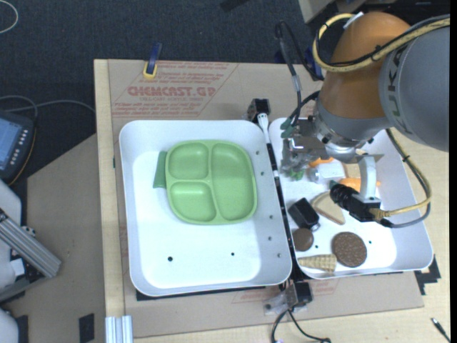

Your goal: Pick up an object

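My gripper (294,160) hangs low over the back left of the right bin (410,252), close to the bins' shared wall. The arm's grey body and orange band cover much of that bin's far half. An orange object (330,163) and a small green piece (312,164) lie just right of the gripper. Nearer the front lie a black block (303,212), a tan wedge (330,208), a small brown disc (303,239), a larger brown round cookie (350,249) and a cone-like waffle piece (317,263).
The left bin (143,249) holds a green divided plate (211,181) with three compartments. A black cable (360,206) loops over the right bin. Both bins rest on a cardboard sheet (171,84) with red print.
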Controlling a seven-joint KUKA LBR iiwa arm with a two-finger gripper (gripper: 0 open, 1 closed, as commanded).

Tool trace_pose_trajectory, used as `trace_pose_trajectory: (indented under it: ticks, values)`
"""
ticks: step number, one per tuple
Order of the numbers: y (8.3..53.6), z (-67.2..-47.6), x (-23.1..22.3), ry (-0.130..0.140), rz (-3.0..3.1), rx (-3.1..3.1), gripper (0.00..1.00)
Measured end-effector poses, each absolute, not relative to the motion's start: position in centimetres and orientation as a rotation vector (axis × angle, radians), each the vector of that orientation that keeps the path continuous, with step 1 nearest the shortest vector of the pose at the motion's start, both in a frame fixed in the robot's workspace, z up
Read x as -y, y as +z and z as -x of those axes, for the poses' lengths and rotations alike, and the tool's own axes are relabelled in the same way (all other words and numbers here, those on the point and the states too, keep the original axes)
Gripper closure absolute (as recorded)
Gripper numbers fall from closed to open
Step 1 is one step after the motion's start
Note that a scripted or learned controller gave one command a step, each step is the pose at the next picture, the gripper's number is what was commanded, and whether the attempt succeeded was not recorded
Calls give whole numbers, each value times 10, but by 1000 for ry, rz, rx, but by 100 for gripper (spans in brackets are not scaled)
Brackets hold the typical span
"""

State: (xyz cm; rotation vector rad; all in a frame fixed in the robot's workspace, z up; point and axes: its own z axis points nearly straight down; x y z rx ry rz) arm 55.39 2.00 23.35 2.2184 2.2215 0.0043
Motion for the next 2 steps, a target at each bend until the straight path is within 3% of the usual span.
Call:
trace_pose_trajectory:
  ticks: [2]
  values:
    - [218,-557,-25,1,-2220,-2223,100]
